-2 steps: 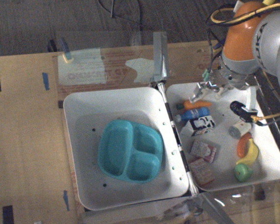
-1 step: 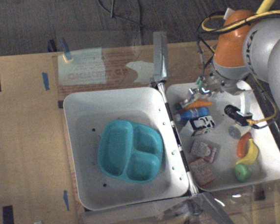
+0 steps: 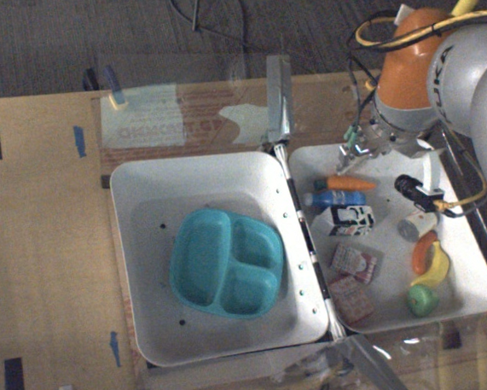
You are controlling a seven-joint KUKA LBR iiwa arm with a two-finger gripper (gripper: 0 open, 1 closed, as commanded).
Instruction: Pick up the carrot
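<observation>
Right bin [image 3: 476, 296]: carrot [image 3: 351, 183] lengthwise left-right, tip rightward.

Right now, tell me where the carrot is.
The carrot lies in the right bin, near its upper left corner, just above the blue bottle and just below the gripper.

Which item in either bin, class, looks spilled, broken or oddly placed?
Nothing stands out. The teal plate sits flat in the left bin. The carrot and other toy foods lie loose in the right bin.
</observation>
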